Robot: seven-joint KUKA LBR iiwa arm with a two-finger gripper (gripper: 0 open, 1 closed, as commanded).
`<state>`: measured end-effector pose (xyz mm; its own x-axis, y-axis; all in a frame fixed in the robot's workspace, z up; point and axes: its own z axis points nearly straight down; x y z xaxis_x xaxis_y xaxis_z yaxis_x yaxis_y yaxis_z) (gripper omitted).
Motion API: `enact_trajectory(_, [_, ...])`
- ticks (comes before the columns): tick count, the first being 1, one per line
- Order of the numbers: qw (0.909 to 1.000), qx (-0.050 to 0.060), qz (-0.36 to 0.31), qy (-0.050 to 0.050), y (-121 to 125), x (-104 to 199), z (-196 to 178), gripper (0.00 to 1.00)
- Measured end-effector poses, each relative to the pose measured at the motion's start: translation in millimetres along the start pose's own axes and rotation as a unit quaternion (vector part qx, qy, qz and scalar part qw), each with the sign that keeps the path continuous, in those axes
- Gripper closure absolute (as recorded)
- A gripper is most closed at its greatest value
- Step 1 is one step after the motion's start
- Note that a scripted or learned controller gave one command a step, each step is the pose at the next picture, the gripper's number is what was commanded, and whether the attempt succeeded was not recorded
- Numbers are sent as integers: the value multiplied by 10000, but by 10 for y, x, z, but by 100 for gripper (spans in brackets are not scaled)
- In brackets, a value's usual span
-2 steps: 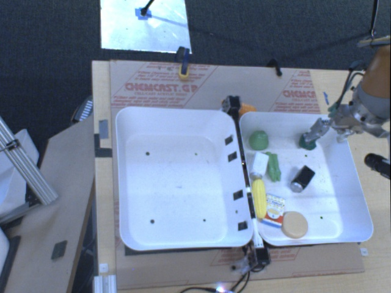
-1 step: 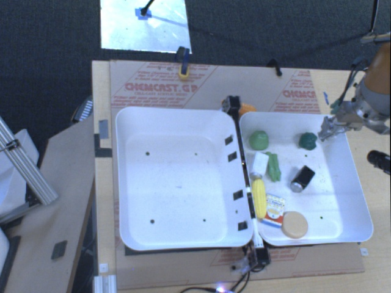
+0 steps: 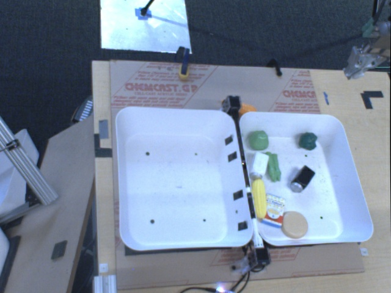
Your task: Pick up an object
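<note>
**Waiting above the right bin, nothing grasped**

Parked at the upper right corner of the view: the end effector [image 3: 366, 57], well apart from both bins and clear of the surface [image 3: 153, 81]. Too small and blurred there to tell whether apart or together; nothing visibly between its tips. Probably held high and aside to leave the camera an open look at the bins before a pick.

All candidates gathered in the right bin [image 3: 351, 163]: green ball [image 3: 258, 140] near the divider, dark green lump [image 3: 308, 141] toward the far side, black cylinder [image 3: 302, 179] lying tilted mid-bin, white block [image 3: 260, 163] touching a green strip [image 3: 273, 167], yellow corn [image 3: 259, 198] along the divider beside a printed packet [image 3: 275, 207], tan disc [image 3: 295, 224] at the near edge. Left bin [image 3: 128, 163] alongside.

Best odds, judging by spacing: the black cylinder or dark green lump, each standing free of neighbours.
</note>
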<state>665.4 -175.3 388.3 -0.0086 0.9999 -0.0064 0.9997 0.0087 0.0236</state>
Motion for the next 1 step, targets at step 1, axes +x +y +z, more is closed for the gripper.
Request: enact_trajectory(1, [10000, 13, 4, 2, 68, 81, -1583, 100])
